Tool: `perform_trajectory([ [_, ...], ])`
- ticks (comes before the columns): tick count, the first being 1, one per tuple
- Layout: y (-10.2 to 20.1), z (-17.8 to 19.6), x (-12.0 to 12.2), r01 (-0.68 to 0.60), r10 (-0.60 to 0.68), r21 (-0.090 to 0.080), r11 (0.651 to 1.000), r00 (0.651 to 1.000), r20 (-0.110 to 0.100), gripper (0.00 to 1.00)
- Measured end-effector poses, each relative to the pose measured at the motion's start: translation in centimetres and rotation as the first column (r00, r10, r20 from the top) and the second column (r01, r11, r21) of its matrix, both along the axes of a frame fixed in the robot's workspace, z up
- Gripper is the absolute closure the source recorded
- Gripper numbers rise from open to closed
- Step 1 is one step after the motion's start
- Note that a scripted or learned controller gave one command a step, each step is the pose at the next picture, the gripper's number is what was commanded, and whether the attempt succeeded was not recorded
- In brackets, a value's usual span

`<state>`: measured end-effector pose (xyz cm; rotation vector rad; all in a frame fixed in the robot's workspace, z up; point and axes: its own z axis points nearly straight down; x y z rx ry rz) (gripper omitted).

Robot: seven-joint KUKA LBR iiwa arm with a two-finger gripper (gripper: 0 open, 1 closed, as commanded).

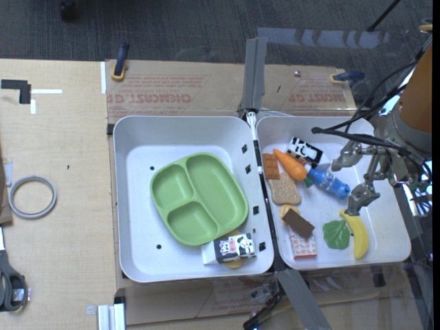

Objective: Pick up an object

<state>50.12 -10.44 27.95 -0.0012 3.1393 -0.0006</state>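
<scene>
Right bin (392, 253): pincer (352, 177) spread open, holding nothing; banana (357, 235) just below, blue bottle (328, 182) beside.

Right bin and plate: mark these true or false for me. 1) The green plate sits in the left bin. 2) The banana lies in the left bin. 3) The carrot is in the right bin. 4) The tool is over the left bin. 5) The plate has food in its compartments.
1) The green plate sits in the left bin: true.
2) False: the banana lies in the right bin.
3) The carrot is there: true.
4) False: the tool is over the right bin.
5) False: its compartments hold nothing.
</scene>
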Motion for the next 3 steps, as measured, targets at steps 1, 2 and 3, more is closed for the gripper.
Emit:
perform_trajectory([
  [1,-1.2,-11.0,6.0,0.011,-0.011,0.0,1.0,1.0,-0.001,0.0],
  [2,-0.6,-17.7,7.9,-0.123,0.123,-0.001,0.992,0.992,0.002,0.0],
  [3,0.4,-18.5,10.6,-0.379,0.379,-0.002,0.925,0.925,0.005,0.0],
])
